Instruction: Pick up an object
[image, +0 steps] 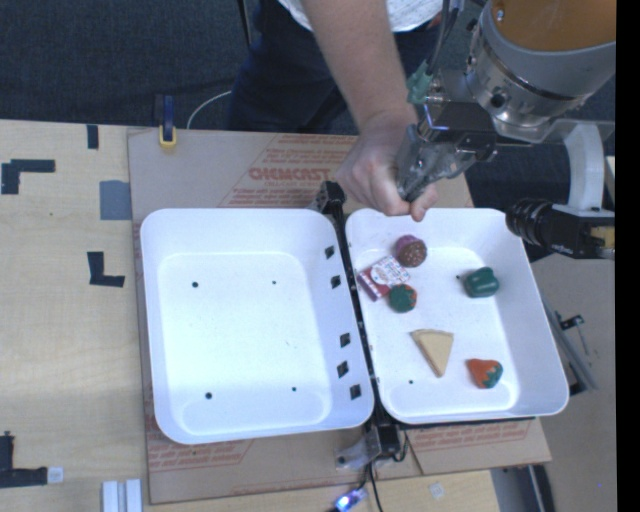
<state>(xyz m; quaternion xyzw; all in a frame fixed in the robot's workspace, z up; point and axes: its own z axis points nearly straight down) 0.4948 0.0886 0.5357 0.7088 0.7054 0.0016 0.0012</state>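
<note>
My gripper (412, 186) hangs above the far edge of the right bin (530, 330), and a person's hand (375, 180) is wrapped around its fingers. In the right bin lie a dark red ball (410, 251), a red and white packet (382, 275), a small green and red piece (402, 298), a green pepper-like piece (480, 283), a tan cheese wedge (434, 351) and a red and orange piece (485, 373). The gripper is above and slightly beyond the dark red ball.
The left bin (245, 320) sits beside the right one, joined by a black clip strip (345, 300). A person's arm (350, 60) reaches in from the top. A black cable fitting (545, 225) sticks out at the right bin's far right corner.
</note>
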